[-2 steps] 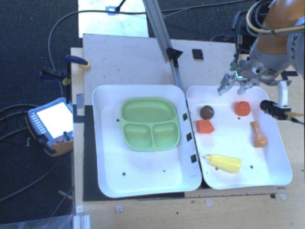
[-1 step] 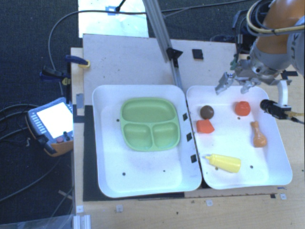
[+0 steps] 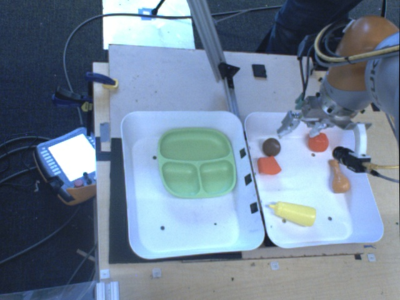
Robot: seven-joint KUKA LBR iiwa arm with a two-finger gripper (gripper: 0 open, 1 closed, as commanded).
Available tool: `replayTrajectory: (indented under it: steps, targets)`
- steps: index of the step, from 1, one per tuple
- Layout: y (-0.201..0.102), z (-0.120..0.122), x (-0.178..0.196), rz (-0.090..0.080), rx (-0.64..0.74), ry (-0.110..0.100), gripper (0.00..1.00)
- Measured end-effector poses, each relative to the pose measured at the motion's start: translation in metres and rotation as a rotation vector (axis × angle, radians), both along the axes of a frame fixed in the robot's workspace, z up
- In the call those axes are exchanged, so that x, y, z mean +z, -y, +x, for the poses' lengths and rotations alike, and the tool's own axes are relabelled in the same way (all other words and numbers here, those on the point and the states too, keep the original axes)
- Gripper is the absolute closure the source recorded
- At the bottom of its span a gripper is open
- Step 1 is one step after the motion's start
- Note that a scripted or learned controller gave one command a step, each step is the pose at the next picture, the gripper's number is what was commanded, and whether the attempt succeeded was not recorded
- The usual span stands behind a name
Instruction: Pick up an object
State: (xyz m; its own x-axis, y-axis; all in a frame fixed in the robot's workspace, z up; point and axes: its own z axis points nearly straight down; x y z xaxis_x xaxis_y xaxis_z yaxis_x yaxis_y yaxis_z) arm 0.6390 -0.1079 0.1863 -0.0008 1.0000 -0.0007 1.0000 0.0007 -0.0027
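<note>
My fingers (image 3: 304, 125) hang spread and empty over the right bin (image 3: 369, 230); the red ball (image 3: 318, 142) below looks light, smooth, slippery; I'd pinch across its middle.

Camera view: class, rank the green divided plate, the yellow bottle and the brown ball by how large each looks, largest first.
1. green divided plate, by far the largest.
2. yellow bottle.
3. brown ball, smallest.
</note>
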Motion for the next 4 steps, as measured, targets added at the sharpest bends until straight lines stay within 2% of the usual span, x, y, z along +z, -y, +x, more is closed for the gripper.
replayTrajectory:
  steps: [1, 2, 3, 4]
  targets:
    - [-0.002, 0.002, -0.063, 0.001, 0.0, -0.001, 0.0]
    - [-0.003, 0.002, -0.103, 0.0, 0.0, 0.004, 0.0]
    - [-0.002, 0.005, -0.088, -0.001, 0.0, 0.012, 1.0]
    - [0.003, 0.006, -0.043, 0.0, -0.001, 0.008, 1.0]
